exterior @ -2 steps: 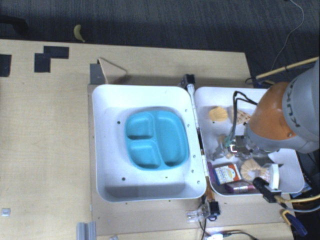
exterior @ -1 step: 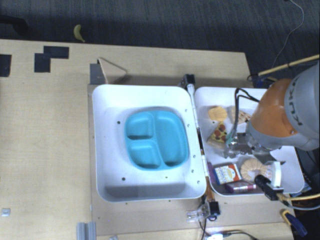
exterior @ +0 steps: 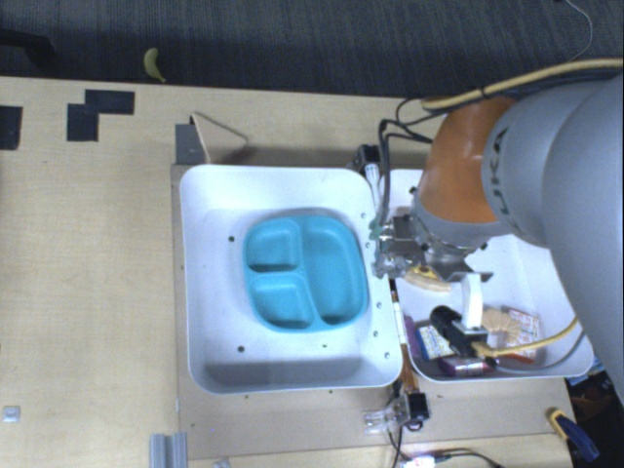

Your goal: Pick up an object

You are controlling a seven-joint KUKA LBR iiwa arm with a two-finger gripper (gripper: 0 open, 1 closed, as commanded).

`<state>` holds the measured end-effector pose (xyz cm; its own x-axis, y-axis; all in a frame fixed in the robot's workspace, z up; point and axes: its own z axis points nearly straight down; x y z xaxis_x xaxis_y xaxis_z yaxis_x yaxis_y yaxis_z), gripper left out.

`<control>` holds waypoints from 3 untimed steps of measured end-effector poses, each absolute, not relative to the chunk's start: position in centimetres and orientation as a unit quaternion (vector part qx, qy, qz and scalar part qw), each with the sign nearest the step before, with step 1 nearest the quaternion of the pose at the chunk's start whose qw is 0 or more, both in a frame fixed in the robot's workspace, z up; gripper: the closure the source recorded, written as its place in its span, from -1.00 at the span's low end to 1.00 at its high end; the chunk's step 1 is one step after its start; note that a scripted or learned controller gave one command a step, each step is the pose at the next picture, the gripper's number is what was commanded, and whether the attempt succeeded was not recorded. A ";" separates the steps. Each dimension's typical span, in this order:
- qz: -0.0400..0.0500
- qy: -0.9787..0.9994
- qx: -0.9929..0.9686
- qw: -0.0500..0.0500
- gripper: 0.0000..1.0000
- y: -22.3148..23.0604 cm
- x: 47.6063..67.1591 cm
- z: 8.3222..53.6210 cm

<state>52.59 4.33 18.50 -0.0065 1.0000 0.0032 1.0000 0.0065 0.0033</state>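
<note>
Arm at right bin (exterior: 546,261), reaching stage; gripper (exterior: 409,252) state cannot tell. Next: descend on clutter (exterior: 478,334), frame lower right.

Two bins are sitting side by side on the desk (exterior: 88,291). A tray (exterior: 304,272) is lying in the left bin (exterior: 210,261); several items (exterior: 468,337) are lying in the right bin (exterior: 531,271), under the arm (exterior: 526,164).

A pale wooden bench (exterior: 88,291) fills most of the scene. Dark grey carpet (exterior: 292,18) lies beyond it. Black tape patches (exterior: 97,112) mark the bench.
</note>
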 end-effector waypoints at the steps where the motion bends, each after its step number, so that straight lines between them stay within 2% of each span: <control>1: 0.000 0.708 0.706 0.001 1.00 -3.0 48.7 18.4; 2: 0.001 0.708 0.706 0.000 -1.00 -2.9 48.7 18.4; 3: 0.002 0.708 0.706 0.003 -1.00 -9.3 48.9 8.7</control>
<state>48.89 -9.34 8.70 -0.0019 1.0000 -0.0006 1.0000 0.0019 0.0072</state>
